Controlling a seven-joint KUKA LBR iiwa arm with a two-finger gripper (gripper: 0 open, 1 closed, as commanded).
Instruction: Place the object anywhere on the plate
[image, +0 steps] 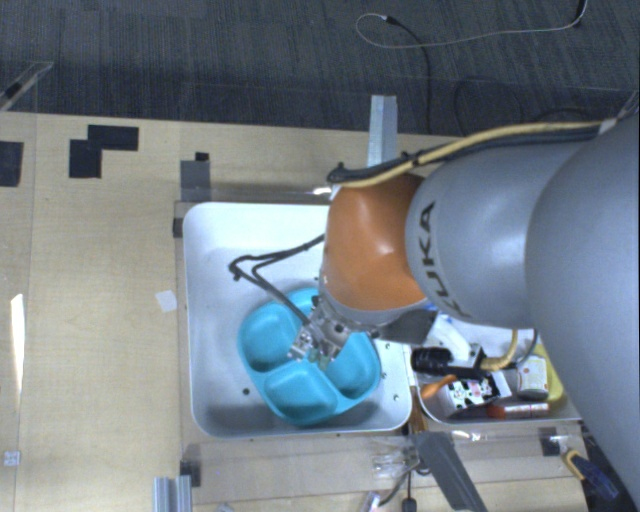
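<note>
A grey KUKA arm (520, 230), with its orange band (370, 250) above the wrist, reaches in from the right over a pale bench (90, 330) and covers much of the right bin (432, 408). It hangs low over the left bin (212, 300), where a blue plate (268, 340) with moulded compartments lies flat on the white floor. A black cable (262, 266) loops across the bin just behind it. The tool (320, 345) sits right over the ridges where the plate's compartments meet, close to or touching them. Whether it is released or clenched cannot be told from this angle, and nothing can be made out in its grasp. The object to be placed cannot be picked out with certainty. The likeliest candidates are the small items (470, 385) in black, white and red, heaped in the near corner of the right bin just beside the plate's bin. Judged by their look, they are light, hard and smooth, so prone to slip or roll. A grasp across the narrow middle of one piece, clear of its neighbours, seems safest
</note>
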